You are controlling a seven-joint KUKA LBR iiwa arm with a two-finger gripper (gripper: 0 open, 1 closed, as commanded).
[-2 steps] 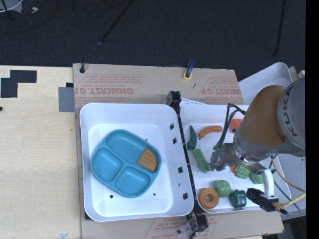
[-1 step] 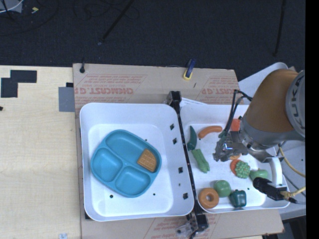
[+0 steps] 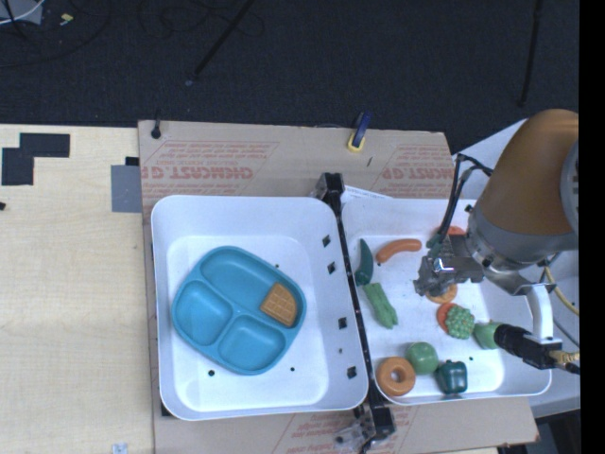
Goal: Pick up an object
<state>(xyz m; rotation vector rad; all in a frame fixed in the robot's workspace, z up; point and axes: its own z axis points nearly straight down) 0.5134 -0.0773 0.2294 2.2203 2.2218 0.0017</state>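
My gripper (image 3: 436,278) hangs low over the middle of the right bin (image 3: 492,386). Just beneath and to its right, an orange piece (image 3: 445,295) peeks out, partly hidden by the gripper. An orange sausage-shaped toy (image 3: 398,249) lies to the gripper's upper left and a green pickle (image 3: 381,305) to its lower left. A bumpy green broccoli toy (image 3: 460,323) with an orange part (image 3: 441,314) sits right below the gripper. Nothing shows between the fingers.
The right bin also holds a dark green pod (image 3: 364,261), a ring donut (image 3: 396,376), a green ball (image 3: 422,357), a teal pepper (image 3: 452,377) and a green piece (image 3: 486,334). In the left bin (image 3: 180,386), a blue divided plate (image 3: 222,315) carries a tan waffle (image 3: 280,304).
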